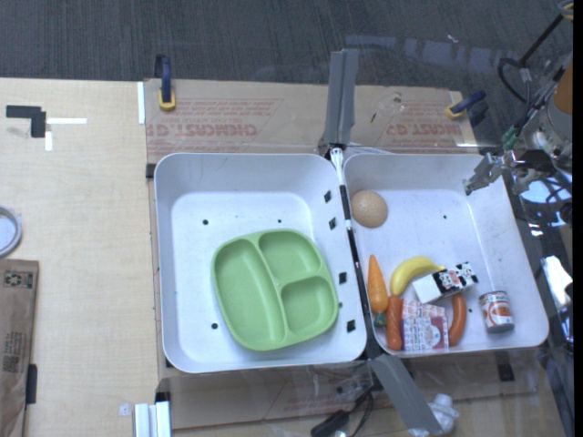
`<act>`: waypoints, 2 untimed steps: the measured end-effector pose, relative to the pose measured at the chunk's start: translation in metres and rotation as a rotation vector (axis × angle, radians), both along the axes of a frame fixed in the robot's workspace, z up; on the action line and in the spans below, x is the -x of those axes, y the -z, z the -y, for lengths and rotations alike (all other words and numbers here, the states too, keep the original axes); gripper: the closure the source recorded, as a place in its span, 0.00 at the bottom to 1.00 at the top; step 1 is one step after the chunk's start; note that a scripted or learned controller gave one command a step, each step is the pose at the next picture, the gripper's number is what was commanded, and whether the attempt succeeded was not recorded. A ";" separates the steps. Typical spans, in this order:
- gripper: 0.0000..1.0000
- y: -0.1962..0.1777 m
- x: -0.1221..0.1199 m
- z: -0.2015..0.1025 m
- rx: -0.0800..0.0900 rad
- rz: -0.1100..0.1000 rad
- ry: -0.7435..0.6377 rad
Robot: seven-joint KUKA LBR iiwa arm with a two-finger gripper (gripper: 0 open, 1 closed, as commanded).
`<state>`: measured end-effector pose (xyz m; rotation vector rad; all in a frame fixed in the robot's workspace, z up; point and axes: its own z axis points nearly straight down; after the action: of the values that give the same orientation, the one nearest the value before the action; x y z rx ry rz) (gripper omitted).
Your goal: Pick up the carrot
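Note:
The carrot (375,284) is a slim orange cone that lies along the left wall of the right bin (515,244), tip pointing to the far side. A yellow banana (412,270) lies just to its right, and a red-orange piece (393,322) sits at its thick end. My gripper (482,173) hangs at the bin's far right corner, over the rim and well away from the carrot. Nothing shows in it.
The right bin also holds a tan round ball (369,208), a cow-patterned carton (444,282), a red-and-white packet (421,327), a sausage (458,319) and a small can (496,311). A green divided plate (275,289) lies in the left bin (182,244).

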<state>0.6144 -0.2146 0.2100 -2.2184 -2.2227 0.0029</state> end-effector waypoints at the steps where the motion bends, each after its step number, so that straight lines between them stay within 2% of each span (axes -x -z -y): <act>1: 0.00 -0.030 0.000 -0.070 0.000 0.002 -0.341; 2: 0.00 0.092 -0.002 -0.073 -0.001 0.002 -0.475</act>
<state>0.6166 -0.1412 0.1185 -1.6337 -2.6832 0.0007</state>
